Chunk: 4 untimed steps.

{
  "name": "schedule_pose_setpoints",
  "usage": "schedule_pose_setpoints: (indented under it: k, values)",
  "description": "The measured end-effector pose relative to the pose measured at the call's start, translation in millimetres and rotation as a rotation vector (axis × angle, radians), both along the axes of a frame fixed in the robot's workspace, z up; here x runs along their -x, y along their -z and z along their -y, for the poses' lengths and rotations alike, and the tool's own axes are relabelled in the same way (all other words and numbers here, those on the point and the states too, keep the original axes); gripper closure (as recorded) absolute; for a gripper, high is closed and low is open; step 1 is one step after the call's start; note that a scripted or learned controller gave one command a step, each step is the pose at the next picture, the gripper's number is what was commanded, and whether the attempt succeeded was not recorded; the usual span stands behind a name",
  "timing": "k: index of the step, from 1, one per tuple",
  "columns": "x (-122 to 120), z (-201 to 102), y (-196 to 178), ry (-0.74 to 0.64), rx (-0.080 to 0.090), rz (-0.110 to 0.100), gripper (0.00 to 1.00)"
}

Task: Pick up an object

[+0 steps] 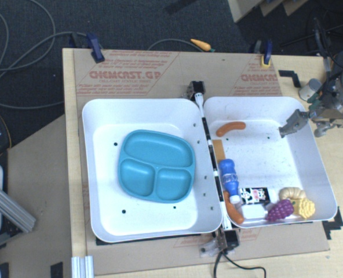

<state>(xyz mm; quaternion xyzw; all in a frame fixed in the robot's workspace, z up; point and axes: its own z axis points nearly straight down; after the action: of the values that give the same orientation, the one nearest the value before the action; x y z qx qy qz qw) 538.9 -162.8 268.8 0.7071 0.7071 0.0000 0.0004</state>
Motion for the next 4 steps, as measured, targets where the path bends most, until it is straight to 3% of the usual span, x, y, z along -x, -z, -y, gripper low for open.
schedule_pose_setpoints:
  k: [1, 2, 3, 4]
  values:
    - [-32, -45, 145, -0.006, -0.005, -0.009, 0.00]
    - [-132, 55, 76, 0.002, 0.009, 0.016, 0.00]
    - [-127, -49, 146, -0.009, -0.007, -0.008, 0.00]
    - [-117, -72, 187, -0.003, -0.003, -0.006, 0.00]
